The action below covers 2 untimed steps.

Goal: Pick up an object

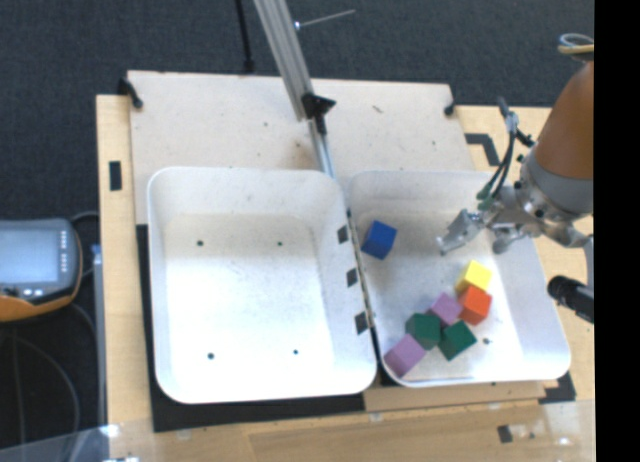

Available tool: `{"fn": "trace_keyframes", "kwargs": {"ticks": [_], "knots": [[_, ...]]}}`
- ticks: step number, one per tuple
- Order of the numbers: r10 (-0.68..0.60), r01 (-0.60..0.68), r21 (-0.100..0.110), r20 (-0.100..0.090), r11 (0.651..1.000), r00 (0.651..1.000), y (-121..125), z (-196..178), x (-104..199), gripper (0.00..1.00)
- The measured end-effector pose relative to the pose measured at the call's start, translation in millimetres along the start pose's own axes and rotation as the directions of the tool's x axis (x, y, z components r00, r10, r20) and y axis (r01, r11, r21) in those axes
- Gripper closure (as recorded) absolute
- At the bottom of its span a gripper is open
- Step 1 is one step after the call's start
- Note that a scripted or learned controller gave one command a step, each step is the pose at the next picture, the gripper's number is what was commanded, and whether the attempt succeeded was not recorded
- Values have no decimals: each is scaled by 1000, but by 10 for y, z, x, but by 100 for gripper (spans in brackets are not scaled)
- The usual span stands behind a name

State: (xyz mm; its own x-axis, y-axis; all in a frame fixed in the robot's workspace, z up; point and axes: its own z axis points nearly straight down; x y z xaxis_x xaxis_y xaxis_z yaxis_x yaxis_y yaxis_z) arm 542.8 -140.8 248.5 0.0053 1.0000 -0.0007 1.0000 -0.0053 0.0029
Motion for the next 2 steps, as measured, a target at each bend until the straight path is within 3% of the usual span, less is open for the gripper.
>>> {"fn": "trace_keyframes", "kwargs": {"ticks": [1, 2], "knots": [[-4, 4, 1, 3, 1000, 1000, 847, 338, -605, 0], [-12, 12, -1, 5, 1000, 1000, 846, 200, -597, 100]]}}
